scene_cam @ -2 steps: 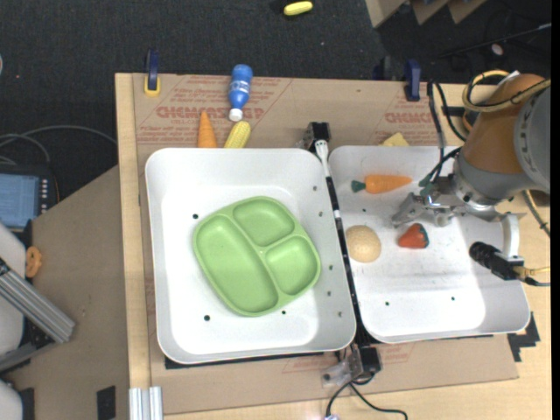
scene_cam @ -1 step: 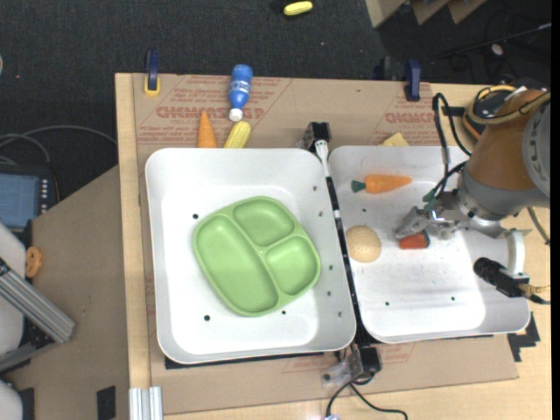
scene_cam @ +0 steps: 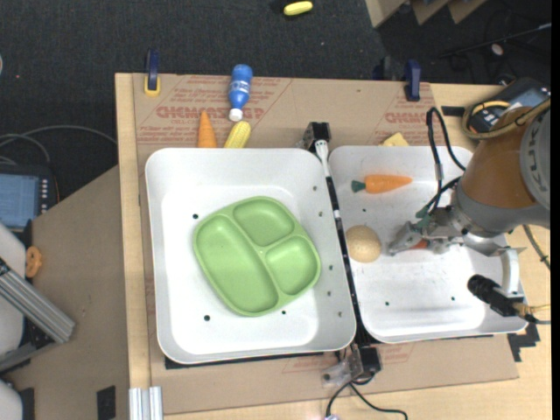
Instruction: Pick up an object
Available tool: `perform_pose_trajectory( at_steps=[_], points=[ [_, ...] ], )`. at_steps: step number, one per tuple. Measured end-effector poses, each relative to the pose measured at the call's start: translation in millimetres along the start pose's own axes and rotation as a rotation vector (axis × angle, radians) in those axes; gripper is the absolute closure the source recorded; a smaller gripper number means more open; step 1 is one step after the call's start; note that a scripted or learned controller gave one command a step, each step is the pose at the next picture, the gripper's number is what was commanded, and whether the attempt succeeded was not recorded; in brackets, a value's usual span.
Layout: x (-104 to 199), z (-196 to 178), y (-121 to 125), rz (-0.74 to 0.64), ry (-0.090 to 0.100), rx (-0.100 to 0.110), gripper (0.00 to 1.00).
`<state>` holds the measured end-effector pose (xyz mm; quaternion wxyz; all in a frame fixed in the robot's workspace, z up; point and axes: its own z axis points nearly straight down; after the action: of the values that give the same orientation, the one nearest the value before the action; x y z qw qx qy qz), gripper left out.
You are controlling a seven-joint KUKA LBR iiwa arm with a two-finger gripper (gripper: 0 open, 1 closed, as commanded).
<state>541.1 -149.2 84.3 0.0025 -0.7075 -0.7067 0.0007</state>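
Overhead, from the one fixed camera, the grey arm (scene_cam: 503, 178) reaches in from the right and lowers its pincer (scene_cam: 418, 234) into the right bin (scene_cam: 437, 309), close beside a tan ball (scene_cam: 363, 244) near the bin's left wall. Whether the pincer is clenched or released cannot be told at this angle, and nothing shows between its tips. A toy carrot (scene_cam: 382, 183) lies toward the bin's far side, and a small red piece (scene_cam: 421, 244) peeks out under the pincer. The ball looks light and smooth, likely to roll, so a hold across its middle seems wisest; the carrot, slim and probably stiff plastic, would take a pinch across its thick end. The left bin (scene_cam: 175, 322) holds a green divided plate (scene_cam: 256, 255). Beyond the bins on the tabletop (scene_cam: 289, 94) lie a small blue-and-white bottle (scene_cam: 239, 91), a second carrot (scene_cam: 206, 131) and a yellow corn cob (scene_cam: 237, 134). Red printing on the tabletop's cardboard is partly covered and too faint to read.
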Motion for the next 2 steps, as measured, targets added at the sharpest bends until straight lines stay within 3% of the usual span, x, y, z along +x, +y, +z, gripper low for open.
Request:
perform_pose_trajectory(
  at_steps=[1, 2],
  points=[
    [-3, -1, 57, -0.004, -0.004, -0.010, 0.00],
    [-14, 0, 17, 0.002, -0.001, 0.000, 0.00]
  ],
)
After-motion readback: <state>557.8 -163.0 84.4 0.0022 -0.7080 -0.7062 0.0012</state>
